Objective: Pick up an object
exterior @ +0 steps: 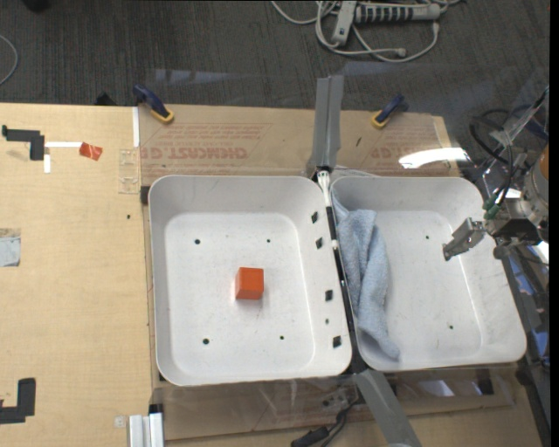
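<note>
Even overhead light washes the two white bins (175, 262), leaving only faint shadows. Glare flares on the cardboard (432, 159) at upper right. Focus is slightly soft.

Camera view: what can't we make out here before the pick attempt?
- Gripper: small, at the right rim; finger state unreadable.
- Arm: cut off by the frame's right edge.
- Right bin floor under the blue cloth: hidden by the cloth.
- Orange cube: far faces unseen.

A robotics lab: two shallow white plastic bins (175, 288) clamped onto a cardboard-covered tabletop (70, 262), grey power strip (384, 12) on carpet.
</note>
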`<state>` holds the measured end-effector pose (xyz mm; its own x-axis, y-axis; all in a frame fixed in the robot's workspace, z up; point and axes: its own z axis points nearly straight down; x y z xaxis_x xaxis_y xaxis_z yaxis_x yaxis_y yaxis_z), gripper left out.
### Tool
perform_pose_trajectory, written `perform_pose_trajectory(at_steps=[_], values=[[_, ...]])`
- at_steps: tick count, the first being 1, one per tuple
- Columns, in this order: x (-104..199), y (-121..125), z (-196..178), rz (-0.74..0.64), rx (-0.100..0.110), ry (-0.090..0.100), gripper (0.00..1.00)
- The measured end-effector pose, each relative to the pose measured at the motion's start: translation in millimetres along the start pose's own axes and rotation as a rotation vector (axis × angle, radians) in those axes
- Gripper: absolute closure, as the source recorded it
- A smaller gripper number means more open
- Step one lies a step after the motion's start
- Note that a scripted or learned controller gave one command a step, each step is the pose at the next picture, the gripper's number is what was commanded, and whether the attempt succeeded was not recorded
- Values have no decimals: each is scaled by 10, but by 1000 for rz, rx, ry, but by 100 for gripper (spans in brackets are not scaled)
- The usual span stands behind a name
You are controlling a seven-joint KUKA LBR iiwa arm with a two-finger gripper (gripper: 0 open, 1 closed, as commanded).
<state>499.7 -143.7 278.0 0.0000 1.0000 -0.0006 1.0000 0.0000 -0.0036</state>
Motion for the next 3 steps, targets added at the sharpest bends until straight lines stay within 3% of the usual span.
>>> perform_pose_trajectory(at_steps=[1, 2, 3], values=[[66, -123, -349, 346, -2, -1, 0], [-134, -222, 688, 130, 0, 1, 0], [-21, -59, 1868, -89, -3, 1, 0]])
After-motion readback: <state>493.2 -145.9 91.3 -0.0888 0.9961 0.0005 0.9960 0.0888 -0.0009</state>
